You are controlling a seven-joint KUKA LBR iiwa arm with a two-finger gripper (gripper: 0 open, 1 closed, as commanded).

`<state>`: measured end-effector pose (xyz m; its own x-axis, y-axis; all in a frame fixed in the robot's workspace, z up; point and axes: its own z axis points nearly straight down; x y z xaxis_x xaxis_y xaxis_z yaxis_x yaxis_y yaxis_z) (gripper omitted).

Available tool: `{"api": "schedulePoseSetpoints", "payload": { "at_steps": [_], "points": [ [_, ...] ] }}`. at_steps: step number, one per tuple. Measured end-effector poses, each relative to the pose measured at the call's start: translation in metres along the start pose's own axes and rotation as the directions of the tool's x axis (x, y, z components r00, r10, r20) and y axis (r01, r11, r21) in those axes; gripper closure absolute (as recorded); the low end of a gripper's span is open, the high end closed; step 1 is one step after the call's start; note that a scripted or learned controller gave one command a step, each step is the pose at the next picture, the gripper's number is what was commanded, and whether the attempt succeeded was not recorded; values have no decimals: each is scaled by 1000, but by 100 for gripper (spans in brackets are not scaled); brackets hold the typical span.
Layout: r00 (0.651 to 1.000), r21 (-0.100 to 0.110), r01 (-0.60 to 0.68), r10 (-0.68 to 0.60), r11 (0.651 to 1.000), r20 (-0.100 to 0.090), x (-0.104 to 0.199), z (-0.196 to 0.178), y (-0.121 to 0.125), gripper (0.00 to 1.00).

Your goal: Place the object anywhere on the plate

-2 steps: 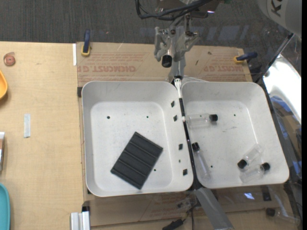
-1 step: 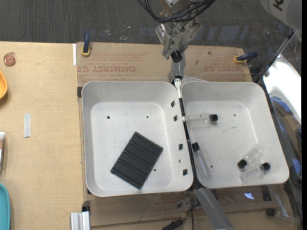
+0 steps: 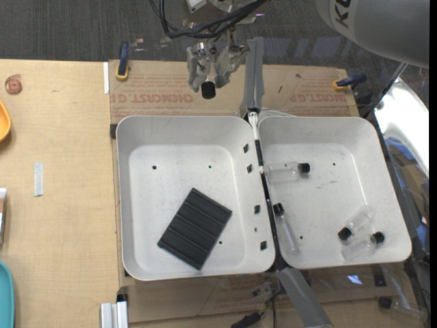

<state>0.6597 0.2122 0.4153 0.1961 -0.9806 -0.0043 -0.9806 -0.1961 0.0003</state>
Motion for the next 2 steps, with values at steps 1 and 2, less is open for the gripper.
{"api": "schedulePoseSetpoints", "payload": {
  "at_steps": [1,2],
  "points": [
    [1000,2,-6,6,1000,5,1,-8,-1,100],
    [1000,3,-12,12,1000,10,2,-17,-3,100]
  ]
}}
